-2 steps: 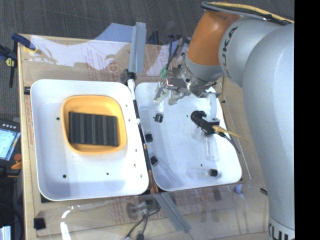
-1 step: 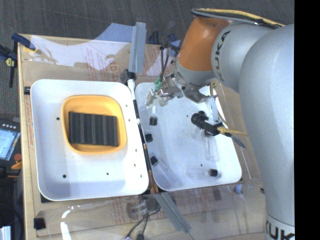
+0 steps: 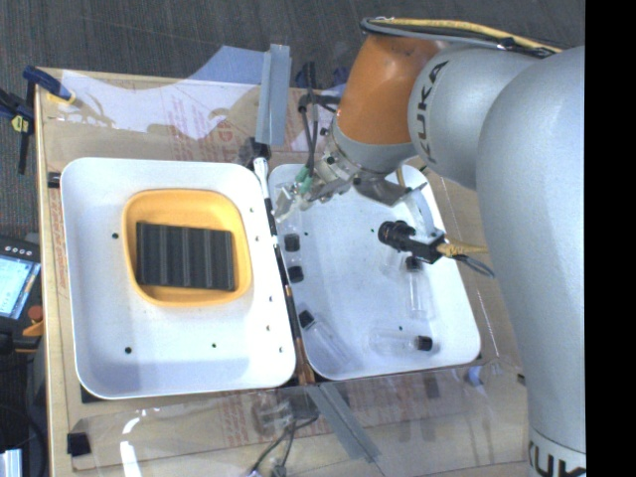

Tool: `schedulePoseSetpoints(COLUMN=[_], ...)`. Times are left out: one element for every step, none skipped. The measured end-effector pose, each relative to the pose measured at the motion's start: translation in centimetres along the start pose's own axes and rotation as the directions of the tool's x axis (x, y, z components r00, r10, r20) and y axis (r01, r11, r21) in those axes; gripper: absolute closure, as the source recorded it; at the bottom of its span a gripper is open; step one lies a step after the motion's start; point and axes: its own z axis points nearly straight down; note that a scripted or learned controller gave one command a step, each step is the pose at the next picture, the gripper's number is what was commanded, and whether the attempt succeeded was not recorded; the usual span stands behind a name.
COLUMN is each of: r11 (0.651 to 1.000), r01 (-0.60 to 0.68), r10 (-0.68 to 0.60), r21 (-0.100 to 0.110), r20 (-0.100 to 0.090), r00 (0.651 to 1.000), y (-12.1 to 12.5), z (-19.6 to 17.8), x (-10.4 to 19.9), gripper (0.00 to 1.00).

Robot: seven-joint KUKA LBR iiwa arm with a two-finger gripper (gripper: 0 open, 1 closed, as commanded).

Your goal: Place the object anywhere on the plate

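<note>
Dark grey carpet all round, and in the middle a wooden desk (image 3: 179, 122) covered with pale printed sheets. On it, side by side and nearly touching along one edge, two shallow white bins. In the left bin (image 3: 89, 346), a yellow plate (image 3: 184, 207) with rounded corners, set toward the far side of the bin floor. Flat on the plate, well inside its rim, the dark ribbed slab (image 3: 189, 256), ridges running from far to near. In the right bin (image 3: 348, 286), a clear tube (image 3: 415, 296) near the right wall, a second clear piece tipped with a small black cap (image 3: 424, 344) by the near wall, and a few small black bits (image 3: 294, 273) along the left wall. From the right, the big grey arm (image 3: 477, 107) with its orange band (image 3: 383, 97), bent down over the far left corner of the right bin. Jaws low in that corner, close to the wall next to the left bin, well apart from plate and slab. Cannot tell the spread of the jaws, nor any hold on anything: too small and cluttered there. Behind the bins, a grey metal bar (image 3: 273, 97) standing at the gap between them. At the far left corner of the desk, a blue-handled tool (image 3: 45, 79). At the left edge, off the desk, a small lit screen (image 3: 12, 284).
</note>
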Motion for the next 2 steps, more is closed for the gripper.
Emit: schedulePoseSetpoints(r11=[1.0,0.996], r01=[0.0,0.092], r10=[0.0,-0.092], r21=[0.0,-0.004], r20=[0.0,0.003], r00=[1.0,0.996], y=[0.0,2.7], z=[0.0,-0.1], x=[0.0,4.6], gripper=[0.0,0.0])
